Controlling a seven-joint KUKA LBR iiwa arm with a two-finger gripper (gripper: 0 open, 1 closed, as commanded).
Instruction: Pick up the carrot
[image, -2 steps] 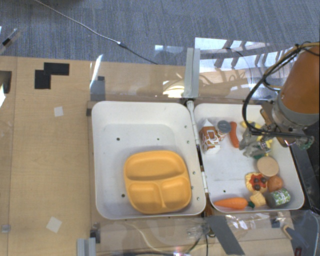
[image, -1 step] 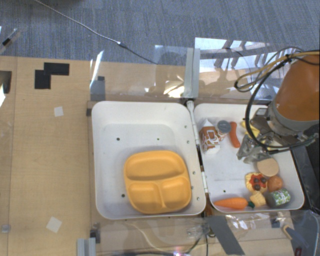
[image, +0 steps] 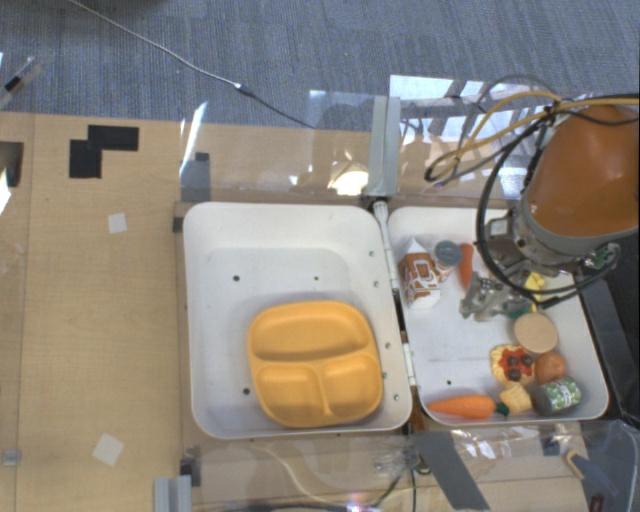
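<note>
The carrot (image: 462, 407), orange with a green stub at its right end, lies flat along the front wall of the right bin (image: 440, 345). My gripper (image: 487, 300) hangs over the middle of that bin, below the grey wrist and orange band. It is well behind the carrot and not touching it. A second slim orange piece (image: 467, 264) stands just left of the gripper, near the back of the bin.
A brown-and-white carton (image: 422, 278) sits at the bin's back left. Front right holds a tan disc (image: 536, 332), a pizza slice (image: 511, 363), a yellow wedge (image: 516, 399) and a green can (image: 558, 395). A yellow divided plate (image: 315, 362) lies in the left bin (image: 230, 260).
</note>
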